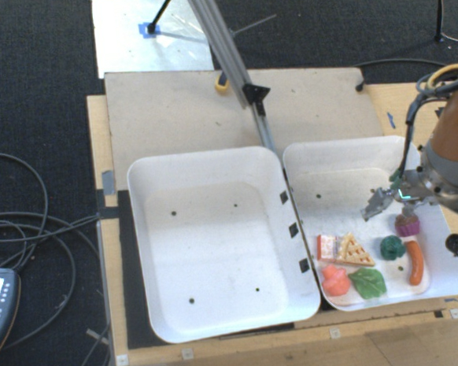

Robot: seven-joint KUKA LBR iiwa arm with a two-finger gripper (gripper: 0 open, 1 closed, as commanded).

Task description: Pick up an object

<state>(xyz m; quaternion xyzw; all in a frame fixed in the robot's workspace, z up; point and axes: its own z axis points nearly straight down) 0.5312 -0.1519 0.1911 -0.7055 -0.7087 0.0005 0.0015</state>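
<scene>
The right bin (346, 169) holds several toy foods along its near side. They are a pink packet (326, 247), a waffle-like wedge (353, 251), a red-orange piece (336, 280), a green leaf (369, 282), a dark green ball (390, 247), an orange sausage (414, 261) and a purple piece (407, 223). My gripper (387, 200) hangs over the right side of this bin. It is just above and left of the purple piece. Nothing shows in its grasp.
The left bin (210, 243) sits beside the right one, and the two rims meet at the middle. A slanted grey pole (226, 44) crosses the back of the bench. Cables (28, 233) lie on the floor at the left.
</scene>
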